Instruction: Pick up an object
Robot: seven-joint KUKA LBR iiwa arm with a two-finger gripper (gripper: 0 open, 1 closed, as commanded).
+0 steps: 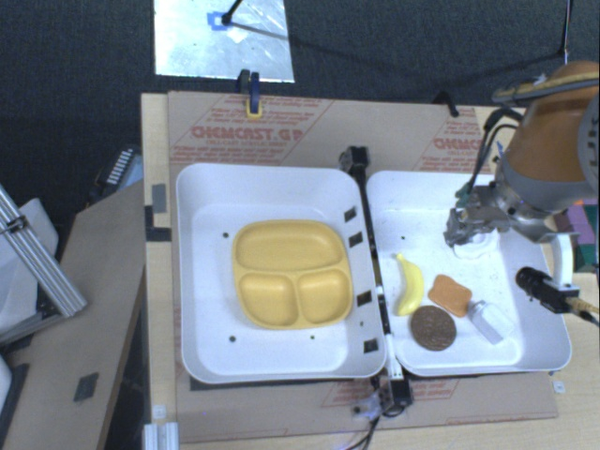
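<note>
While the arm (553,148) reaches in from the right and hangs low over the far part of the right bin (412,214), nothing looks picked up yet. From where I stand the jaws sit close to the bin floor, near its far right corner, but I cannot tell whether they are open or closed, and I see no object between them.

The things to choose from lie in a cluster toward the near side of that same bin, apart from the jaws. A banana (410,284) lies close to the divider. An orange block (450,294) sits just right of it, and a brown disc (434,328) lies just nearer. A small pale piece (486,321) rests to the right of the disc.

The left bin (206,214) holds a yellow divided tray (289,272) in its middle.

I judge the task barely begun. The arm is down in the bin, but the grasp and the lift are both left to do. Its spot seems off from every object.
</note>
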